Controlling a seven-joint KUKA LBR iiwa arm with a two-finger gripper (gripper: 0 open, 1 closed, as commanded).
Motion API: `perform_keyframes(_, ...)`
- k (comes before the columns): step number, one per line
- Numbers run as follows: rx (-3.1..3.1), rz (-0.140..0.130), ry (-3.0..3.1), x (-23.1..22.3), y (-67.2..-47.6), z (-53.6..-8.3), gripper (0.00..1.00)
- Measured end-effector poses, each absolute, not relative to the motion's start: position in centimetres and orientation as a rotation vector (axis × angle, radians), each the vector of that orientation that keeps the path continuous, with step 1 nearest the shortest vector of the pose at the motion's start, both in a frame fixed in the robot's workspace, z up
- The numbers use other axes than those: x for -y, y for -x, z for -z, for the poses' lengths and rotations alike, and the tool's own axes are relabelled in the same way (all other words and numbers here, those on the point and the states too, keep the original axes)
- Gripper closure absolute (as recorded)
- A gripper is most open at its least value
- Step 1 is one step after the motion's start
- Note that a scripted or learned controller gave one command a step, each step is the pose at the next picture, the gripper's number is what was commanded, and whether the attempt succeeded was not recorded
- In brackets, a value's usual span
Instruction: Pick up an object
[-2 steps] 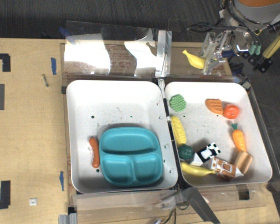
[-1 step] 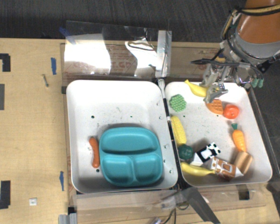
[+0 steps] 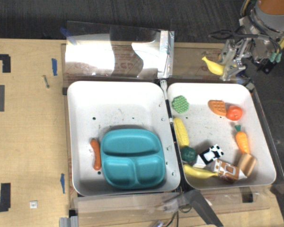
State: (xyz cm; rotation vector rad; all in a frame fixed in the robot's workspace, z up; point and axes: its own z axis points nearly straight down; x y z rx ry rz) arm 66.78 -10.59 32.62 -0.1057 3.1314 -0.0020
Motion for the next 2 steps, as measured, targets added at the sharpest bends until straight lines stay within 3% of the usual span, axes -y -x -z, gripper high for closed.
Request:
perform_keyframes(1, -3.133, 0.001, 0.121, 10.9, -60.7, -32.3, 1.0)
perform_keyframes(2, -3.137, -0.004, 0.149, 6.2, -63.1, -28.6, 1.0)
